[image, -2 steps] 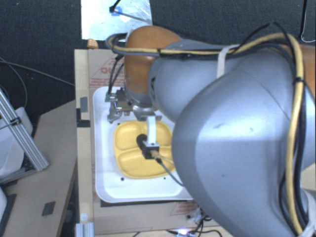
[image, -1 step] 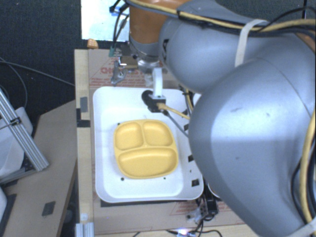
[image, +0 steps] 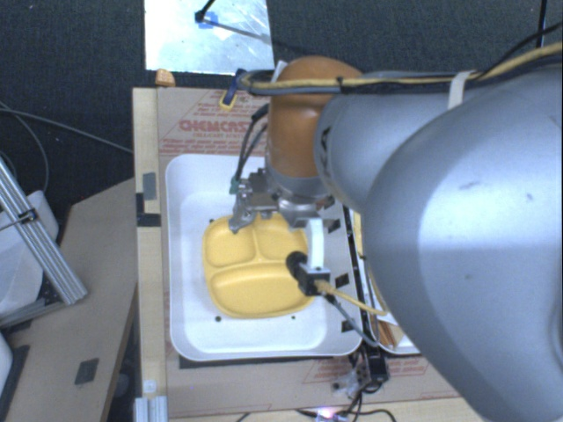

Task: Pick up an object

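A yellow plastic plate point(image: 239, 280) with divided compartments lies flat in the left white bin point(image: 187, 323), filling most of its floor. My gripper point(image: 274, 216) hangs low over the plate's far right part, under the orange wrist band point(image: 295, 130). Its lower end sits right at the plate's surface. A white bar with a black tip point(image: 303, 273) reaches down over the plate's right rim. The arm's bulk hides the gripper's underside.
The big grey arm point(image: 449, 209) covers the right bin, leaving a sliver of its near corner point(image: 387, 331). Both bins rest on brown cardboard point(image: 198, 126). A shiny sheet point(image: 207, 20) lies beyond. An aluminium frame point(image: 40, 244) stands left. A yellow cable point(image: 356, 301) trails by the plate.
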### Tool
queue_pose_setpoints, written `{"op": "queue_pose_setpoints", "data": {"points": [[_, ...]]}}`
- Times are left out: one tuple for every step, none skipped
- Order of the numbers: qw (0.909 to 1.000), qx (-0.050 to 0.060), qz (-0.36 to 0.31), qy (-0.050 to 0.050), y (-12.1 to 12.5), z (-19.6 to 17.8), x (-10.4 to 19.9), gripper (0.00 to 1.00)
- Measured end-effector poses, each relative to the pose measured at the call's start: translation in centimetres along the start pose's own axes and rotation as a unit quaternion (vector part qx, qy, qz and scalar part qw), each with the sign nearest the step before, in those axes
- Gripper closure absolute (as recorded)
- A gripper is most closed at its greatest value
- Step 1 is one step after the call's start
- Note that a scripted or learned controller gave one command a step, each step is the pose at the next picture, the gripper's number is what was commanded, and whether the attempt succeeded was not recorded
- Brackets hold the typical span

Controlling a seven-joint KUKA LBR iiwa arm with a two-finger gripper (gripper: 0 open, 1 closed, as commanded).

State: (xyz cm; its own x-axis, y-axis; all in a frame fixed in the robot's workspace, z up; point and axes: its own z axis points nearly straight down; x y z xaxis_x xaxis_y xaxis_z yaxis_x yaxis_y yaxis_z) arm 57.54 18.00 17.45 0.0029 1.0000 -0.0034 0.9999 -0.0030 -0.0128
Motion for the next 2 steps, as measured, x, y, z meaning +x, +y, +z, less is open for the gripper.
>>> {"op": "queue_pose_setpoints", "data": {"points": [[1.0,-0.008,0.001,0.0,8.2,2.4,-7.2,0.0],[1.0,-0.008,-0.002,0.002,2.0,8.0,-3.9,0.0]]}}
